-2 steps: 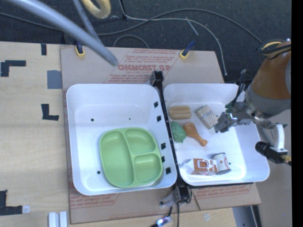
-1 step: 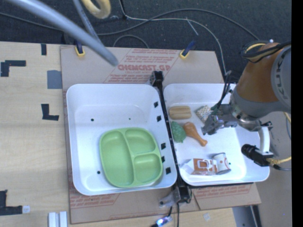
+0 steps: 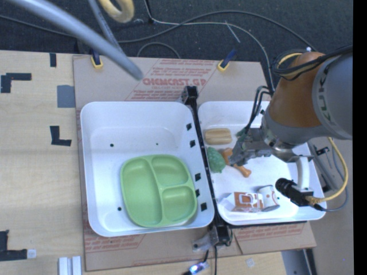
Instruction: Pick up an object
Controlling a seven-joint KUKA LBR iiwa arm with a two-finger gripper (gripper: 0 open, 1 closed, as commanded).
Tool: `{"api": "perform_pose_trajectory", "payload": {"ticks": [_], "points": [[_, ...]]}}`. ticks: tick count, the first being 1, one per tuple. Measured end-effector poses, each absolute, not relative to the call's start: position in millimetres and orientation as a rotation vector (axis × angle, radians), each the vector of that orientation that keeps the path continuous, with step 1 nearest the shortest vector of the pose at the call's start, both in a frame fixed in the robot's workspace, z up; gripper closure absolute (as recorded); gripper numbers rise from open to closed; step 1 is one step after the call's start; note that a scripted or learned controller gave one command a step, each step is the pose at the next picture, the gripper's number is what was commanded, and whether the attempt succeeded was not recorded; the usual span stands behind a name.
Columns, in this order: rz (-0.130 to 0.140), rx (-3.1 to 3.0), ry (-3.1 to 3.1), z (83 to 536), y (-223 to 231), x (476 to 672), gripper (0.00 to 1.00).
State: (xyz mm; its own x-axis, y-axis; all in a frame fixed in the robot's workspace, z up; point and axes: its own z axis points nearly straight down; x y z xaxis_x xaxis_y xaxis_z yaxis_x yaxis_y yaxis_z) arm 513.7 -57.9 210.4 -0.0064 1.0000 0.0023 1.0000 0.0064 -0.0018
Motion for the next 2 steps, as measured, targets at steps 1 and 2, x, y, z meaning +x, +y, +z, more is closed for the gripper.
{"api": "perform_pose_trajectory", "payload": {"ticks": [1,2], "points": [[-0.001,-2.211,-2.228,221,-5,504.1,1.00],[0.003,-2.211,-2.227,211,52,502.7,1.00]]}}
